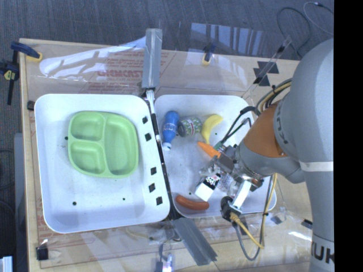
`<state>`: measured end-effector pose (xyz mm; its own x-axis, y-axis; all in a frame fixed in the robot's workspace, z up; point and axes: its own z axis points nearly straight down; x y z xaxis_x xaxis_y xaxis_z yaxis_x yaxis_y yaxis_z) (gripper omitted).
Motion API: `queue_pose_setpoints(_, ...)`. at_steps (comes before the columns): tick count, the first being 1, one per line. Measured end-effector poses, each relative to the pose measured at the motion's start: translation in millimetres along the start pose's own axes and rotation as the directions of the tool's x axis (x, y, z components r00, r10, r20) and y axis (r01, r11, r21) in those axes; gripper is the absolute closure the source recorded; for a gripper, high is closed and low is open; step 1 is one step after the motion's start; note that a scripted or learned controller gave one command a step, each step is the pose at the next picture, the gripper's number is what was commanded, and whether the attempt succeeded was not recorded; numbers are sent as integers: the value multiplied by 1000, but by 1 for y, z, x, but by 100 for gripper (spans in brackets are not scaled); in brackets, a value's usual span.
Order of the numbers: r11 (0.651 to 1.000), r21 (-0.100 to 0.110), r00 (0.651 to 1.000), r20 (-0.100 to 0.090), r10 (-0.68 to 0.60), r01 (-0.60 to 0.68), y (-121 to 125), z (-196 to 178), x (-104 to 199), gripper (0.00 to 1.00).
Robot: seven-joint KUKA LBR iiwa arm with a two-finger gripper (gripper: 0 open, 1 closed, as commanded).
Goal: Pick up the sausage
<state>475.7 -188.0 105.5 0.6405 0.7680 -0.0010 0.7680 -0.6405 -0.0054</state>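
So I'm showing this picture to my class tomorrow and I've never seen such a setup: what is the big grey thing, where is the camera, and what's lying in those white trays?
The camera hangs above a bench and looks down at a slant. The grey machine with the orange band is a robot arm reaching in from the right. Its gripper sits low over the right bin; whether it holds anything is hard to tell. That bin holds a brown sausage near its front edge, a blue bottle, a yellow banana, an orange carrot and a small black-and-white bottle. The left bin holds a green divided plate. The robot's job is lifting the sausage.
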Motion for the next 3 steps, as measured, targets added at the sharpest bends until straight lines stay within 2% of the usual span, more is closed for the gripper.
queue_pose_setpoints(1,999,1,999,0,35,-35,-36,15,44,0)
queue_pose_setpoints(2,976,-2,976,0,216,-216,-33,15,39,0)
queue_pose_setpoints(3,999,3,999,1,43,-43,-41,-11,88,0)
